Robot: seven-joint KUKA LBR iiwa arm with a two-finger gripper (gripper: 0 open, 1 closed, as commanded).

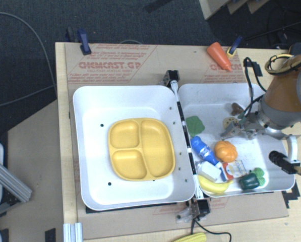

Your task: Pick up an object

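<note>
My gripper hangs low over the middle of the right bin, at the end of the grey and orange arm that comes in from the right. Its fingers look spread, with nothing between them. Just below it and to its left lies an orange. Along the bin's left and front sides lie a green flat piece, a blue bottle, a banana, a small white and red pack and a green pepper.
The left bin holds a yellow divided plate. An orange carrot-shaped toy lies on the bench behind the right bin. Black cables hang beside the arm.
</note>
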